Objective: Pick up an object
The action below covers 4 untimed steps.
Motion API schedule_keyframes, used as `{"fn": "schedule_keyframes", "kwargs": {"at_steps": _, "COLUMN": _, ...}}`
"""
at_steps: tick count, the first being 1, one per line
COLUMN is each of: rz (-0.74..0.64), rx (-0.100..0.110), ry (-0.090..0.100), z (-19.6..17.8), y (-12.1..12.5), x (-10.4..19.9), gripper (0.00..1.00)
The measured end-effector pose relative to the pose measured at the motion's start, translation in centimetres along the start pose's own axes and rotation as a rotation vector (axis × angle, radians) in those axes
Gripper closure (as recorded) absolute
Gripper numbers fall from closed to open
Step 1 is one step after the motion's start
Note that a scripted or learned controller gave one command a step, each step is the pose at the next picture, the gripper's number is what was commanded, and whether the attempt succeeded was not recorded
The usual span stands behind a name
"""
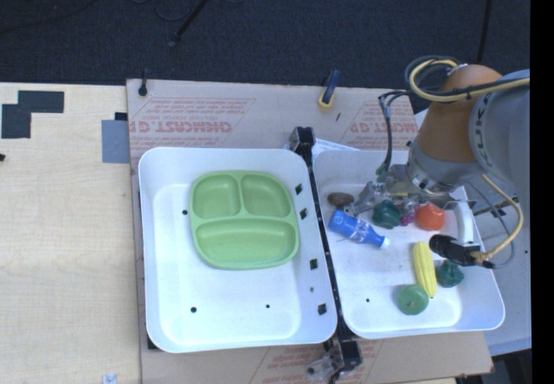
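Note:
My gripper (382, 198) reaches down into the right bin (381, 322) near its far side. It hangs just above a dark teal object (386, 216) and may be touching it. A blue bottle (357, 228) lies on its side just to the left. A small brown object (341, 199) sits beyond the bottle. An orange object (430, 218) rests to the right of the teal one. A yellow corn cob (423, 267), a round green object (412, 299) and a dark green object (449, 275) lie nearer the front.
The left bin (164, 287) holds a light green divided plate (244, 220). A black divider (317, 235) runs between the two bins. The arm's grey body and orange band (454, 127) loom over the right bin's far right corner.

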<state>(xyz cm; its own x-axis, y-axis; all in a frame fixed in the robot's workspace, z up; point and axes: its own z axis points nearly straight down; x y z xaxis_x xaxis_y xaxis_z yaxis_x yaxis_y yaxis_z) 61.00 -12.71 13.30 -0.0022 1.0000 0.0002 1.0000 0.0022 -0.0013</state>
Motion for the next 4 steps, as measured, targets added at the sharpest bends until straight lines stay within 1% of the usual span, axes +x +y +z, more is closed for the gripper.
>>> {"fn": "schedule_keyframes", "kwargs": {"at_steps": 1, "rz": 0.001, "rx": -0.007, "ry": -0.004, "z": 2.9, "y": 0.2, "x": -0.2, "gripper": 0.0}}
{"fn": "schedule_keyframes", "kwargs": {"at_steps": 2, "rz": 0.003, "rx": 0.004, "ry": 0.002, "z": 4.0, "y": -0.1, "x": 0.1, "gripper": 1.0}}
{"fn": "schedule_keyframes", "kwargs": {"at_steps": 3, "rz": 0.002, "rx": 0.008, "ry": 0.002, "z": 0.0, "y": -0.4, "x": 0.3, "gripper": 1.0}}
{"fn": "schedule_keyframes", "kwargs": {"at_steps": 4, "rz": 0.003, "rx": 0.005, "ry": 0.002, "z": -4.3, "y": -0.5, "x": 0.2, "gripper": 1.0}}
